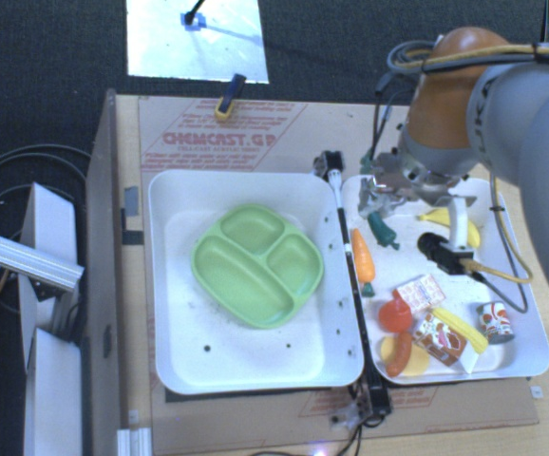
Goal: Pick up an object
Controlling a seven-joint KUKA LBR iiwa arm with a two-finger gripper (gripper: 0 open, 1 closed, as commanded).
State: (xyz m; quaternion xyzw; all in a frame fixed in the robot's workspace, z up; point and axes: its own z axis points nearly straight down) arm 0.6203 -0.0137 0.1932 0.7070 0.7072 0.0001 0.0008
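Observation:
My gripper (377, 205) hangs over the far left part of the right bin (531, 350). A small dark green object (383, 230) is right under its tip; whether it is gripped or lying on the bin floor is unclear. An orange carrot (363, 256) lies along the bin's left wall, just in front of the gripper. A yellow banana (438, 217) lies to its right, partly hidden by the wrist.
The right bin's near half holds a red tomato (395, 315), a small carton (420, 294), a printed packet (439, 338), a yellow stick (464, 329) and a can (495, 322). A green divided plate (257, 265) lies in the left bin (175, 350).

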